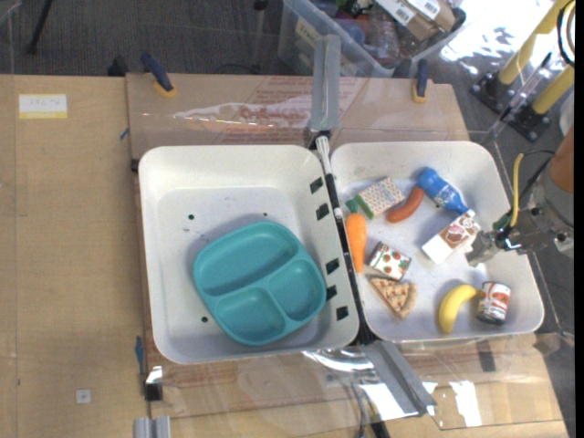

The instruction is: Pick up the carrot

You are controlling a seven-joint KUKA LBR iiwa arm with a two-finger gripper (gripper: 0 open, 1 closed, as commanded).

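Observation:
The carrot (356,239) is orange with a green top and lies lengthwise along the left wall of the right bin (415,153), next to the divider. My gripper (486,247) hangs over the right side of that bin, well to the right of the carrot, close to a small red and white carton (452,239). Nothing shows between the fingers.
The right bin also holds a blue bottle (440,189), a sausage (405,207), a patterned box (380,195), a strawberry box (390,263), a pizza slice (395,295), a banana (453,305) and a can (494,302). A teal divided plate (259,283) lies in the left bin (164,245).

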